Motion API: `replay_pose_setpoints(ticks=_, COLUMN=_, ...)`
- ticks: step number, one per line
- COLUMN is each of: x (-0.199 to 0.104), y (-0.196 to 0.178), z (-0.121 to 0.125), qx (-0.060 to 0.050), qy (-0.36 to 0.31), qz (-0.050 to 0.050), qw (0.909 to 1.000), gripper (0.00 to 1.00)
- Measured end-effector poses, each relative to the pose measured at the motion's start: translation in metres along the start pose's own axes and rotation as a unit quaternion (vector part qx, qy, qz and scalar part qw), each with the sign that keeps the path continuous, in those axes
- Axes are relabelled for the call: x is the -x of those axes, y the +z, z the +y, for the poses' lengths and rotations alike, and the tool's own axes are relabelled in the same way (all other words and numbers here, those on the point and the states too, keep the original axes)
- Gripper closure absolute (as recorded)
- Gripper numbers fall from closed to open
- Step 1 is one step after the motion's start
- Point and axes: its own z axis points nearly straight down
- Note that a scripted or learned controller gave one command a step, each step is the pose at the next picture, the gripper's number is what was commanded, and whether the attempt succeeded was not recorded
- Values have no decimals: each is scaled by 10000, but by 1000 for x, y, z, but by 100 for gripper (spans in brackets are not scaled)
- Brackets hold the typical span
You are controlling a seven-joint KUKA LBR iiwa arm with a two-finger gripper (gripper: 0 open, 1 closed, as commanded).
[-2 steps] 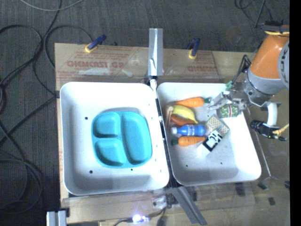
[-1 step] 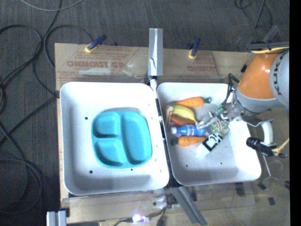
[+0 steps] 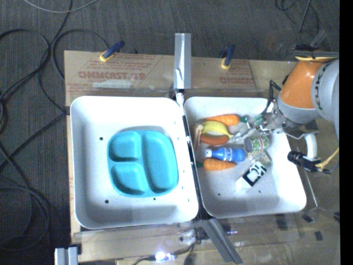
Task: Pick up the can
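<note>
The gripper is seen at the can at three o'clock in the right bin; its grip cannot be told.

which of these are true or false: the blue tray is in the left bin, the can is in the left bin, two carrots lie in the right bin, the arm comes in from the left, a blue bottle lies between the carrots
1. The blue tray is in the left bin. True.
2. The can is in the left bin. False: it is in the right bin, near the gripper.
3. Two carrots lie in the right bin. True: one carrot near the top, another carrot lower down.
4. The arm comes in from the left. False: it reaches in from the right.
5. A blue bottle lies between the carrots. True.
</note>
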Motion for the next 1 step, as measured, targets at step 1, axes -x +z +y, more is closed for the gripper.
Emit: replay_pose_setpoints(ticks=1, x=-2, y=-7, z=1, qx=-13, qy=-18, qz=10, qw=10000, gripper=100)
